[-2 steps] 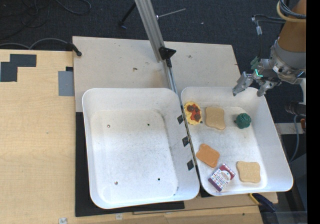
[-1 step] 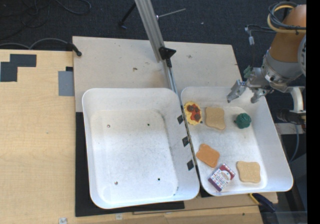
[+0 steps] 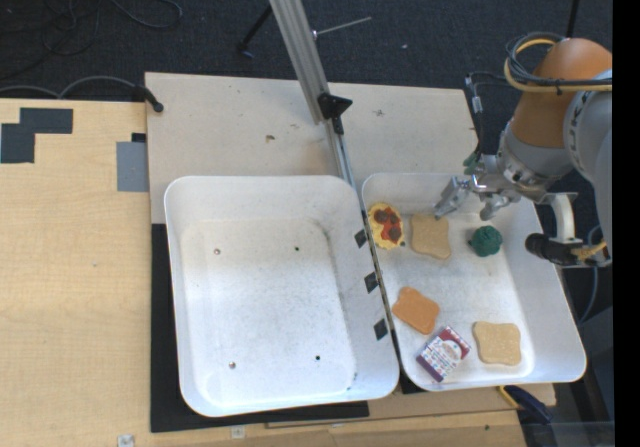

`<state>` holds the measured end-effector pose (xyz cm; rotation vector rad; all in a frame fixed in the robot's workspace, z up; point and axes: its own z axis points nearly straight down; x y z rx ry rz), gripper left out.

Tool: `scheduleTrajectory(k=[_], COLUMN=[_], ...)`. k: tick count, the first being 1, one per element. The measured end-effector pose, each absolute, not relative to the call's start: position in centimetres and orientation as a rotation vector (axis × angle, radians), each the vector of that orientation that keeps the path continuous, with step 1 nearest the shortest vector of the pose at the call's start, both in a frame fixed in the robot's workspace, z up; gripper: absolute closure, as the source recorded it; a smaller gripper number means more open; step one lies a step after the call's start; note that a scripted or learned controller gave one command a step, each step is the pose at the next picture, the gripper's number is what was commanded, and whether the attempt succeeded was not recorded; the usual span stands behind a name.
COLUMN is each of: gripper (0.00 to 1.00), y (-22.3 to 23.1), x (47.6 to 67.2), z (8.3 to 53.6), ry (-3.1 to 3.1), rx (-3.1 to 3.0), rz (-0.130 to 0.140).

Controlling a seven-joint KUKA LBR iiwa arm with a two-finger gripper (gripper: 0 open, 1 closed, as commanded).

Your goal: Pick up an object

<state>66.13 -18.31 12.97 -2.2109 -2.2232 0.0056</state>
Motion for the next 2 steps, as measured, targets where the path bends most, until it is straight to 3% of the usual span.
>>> scheduleTrajectory(k=[1,2], gripper=[0.0,1.0], y=[-18.2,-18.2], x=[66.3,66.4], z=[9.3,10.6], ry=[-2.228,-2.236], rx=[-2.214,-2.214], rz=[-0.001,-0.004])
